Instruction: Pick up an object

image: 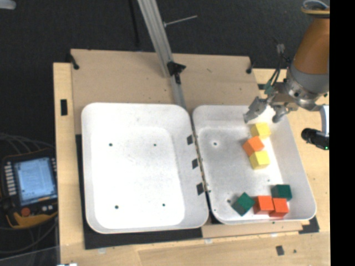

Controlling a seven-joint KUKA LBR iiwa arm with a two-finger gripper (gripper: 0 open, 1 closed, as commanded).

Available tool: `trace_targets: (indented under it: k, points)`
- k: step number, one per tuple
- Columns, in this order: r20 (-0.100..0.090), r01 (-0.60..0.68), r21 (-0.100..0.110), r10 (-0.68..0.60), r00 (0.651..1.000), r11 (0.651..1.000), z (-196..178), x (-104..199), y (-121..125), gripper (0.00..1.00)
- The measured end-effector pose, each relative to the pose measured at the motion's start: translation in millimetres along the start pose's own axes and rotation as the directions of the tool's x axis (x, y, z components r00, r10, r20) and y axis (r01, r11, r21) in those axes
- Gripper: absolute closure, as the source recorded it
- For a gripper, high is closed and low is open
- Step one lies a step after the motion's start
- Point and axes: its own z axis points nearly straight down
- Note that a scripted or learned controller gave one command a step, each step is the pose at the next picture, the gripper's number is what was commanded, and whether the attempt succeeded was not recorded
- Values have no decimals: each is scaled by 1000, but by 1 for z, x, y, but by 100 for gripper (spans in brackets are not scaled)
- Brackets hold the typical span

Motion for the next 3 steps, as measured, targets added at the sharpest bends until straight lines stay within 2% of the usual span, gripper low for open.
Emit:
trace_targets:
  k: [1, 2, 3]
  points:
    - [0, -1, 0, 1, 1000, 1000, 49, -6, -9, 0]
    - [3, -1, -9, 1, 1000, 1000, 106, -3, -7, 0]
    - [1, -6, -14, 6, 1000, 1000, 92, -4, -6, 100]
